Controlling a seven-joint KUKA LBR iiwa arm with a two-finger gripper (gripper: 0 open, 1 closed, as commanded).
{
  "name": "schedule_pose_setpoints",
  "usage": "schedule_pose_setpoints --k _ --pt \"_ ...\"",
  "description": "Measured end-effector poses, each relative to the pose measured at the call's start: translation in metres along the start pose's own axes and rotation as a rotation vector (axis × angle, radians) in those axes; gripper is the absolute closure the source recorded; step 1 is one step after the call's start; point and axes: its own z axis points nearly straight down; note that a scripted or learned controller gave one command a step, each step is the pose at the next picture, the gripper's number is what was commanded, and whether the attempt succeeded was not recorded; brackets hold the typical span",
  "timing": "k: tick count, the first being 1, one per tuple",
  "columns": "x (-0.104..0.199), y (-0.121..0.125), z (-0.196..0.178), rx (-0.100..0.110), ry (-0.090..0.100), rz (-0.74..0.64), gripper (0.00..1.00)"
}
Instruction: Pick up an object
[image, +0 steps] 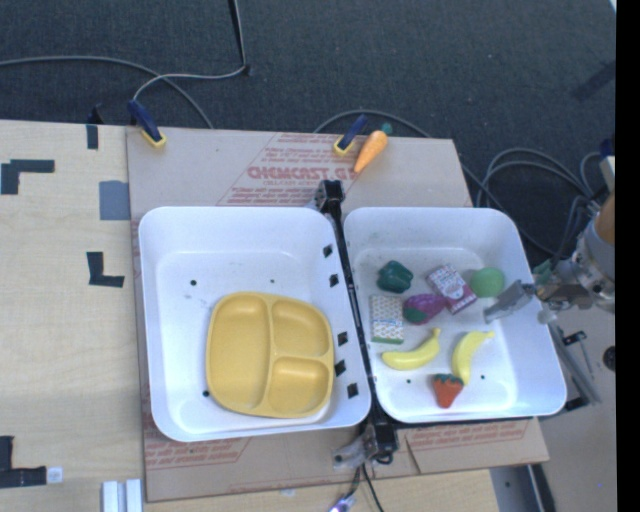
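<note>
Two shallow white bins sit side by side on a cardboard sheet (290, 170) laid over the table (60, 300). The left bin (165, 235) holds a yellow divided plate (268, 354), lying near its front edge.

The right bin (500, 225) carries the small things. A dark green pepper (395, 275) lies toward the middle, with a purple piece (426, 306) (perhaps an eggplant, the view is too coarse to be sure) just in front of it. A small pink-and-white box (450, 286) touches the purple piece on its right, and a green ball (488, 281) lies near the bin's right edge. A patterned flat packet (386, 317) rests by the bin's left wall. Two bananas lie nearer the front: one banana (412, 354) flat and curved, the second banana (468, 354) tilted beside it. A strawberry (446, 389) sits close to the front edge.

The gripper (508, 300) reaches in over the right edge of the right bin, just beside the green ball and above the second banana. Whether its jaws are wide or narrow, I cannot tell; nothing shows between them.

An orange carrot (370, 150) lies on the cardboard behind the bins, near the rear edge.
</note>
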Motion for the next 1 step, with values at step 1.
schedule_pose_setpoints --k 1 --pt "0.0368 -0.0115 0.1420 -0.003 0.001 -0.001 0.00"
